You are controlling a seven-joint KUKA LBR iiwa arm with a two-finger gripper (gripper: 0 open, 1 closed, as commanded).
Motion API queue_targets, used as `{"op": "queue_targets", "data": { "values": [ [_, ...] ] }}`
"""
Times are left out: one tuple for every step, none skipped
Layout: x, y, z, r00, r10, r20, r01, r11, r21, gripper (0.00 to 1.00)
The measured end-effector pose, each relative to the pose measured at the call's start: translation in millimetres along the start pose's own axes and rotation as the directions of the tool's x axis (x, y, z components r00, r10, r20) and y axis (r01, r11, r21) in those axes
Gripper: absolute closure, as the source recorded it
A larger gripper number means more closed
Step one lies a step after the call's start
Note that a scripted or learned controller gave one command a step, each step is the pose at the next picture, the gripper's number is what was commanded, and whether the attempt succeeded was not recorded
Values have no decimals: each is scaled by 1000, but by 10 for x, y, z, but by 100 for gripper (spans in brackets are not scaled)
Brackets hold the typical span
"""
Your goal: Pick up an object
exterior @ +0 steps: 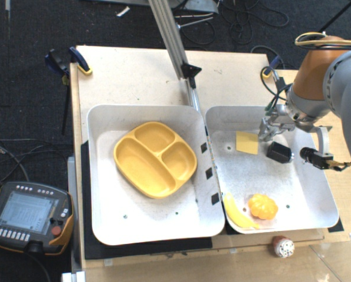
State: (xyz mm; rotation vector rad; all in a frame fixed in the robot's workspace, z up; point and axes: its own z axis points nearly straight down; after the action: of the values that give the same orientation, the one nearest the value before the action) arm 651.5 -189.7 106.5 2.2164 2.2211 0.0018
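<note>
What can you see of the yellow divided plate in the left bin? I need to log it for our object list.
The yellow divided plate looks like smooth, matte plastic, with rounded corners and a raised rim. Low ridges split it into three compartments: one large and two smaller. All three look empty. It lies flat and right side up, turned at a slant to the walls of the left bin, near the middle of the bin's floor. Only the bin floor touches it; the hand is over the other bin.
</note>
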Motion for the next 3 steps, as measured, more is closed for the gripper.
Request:
{"op": "queue_targets", "data": {
  "values": [
    [-36, 115, -573, 1000, 0, 0, 0, 1000, -4, 100],
    [-14, 116, -1013, 1000, 0, 0, 0, 1000, -3, 100],
    [-16, 180, -1654, 1000, -1, 1, 1, 1000, -5, 100]
  ]
}}
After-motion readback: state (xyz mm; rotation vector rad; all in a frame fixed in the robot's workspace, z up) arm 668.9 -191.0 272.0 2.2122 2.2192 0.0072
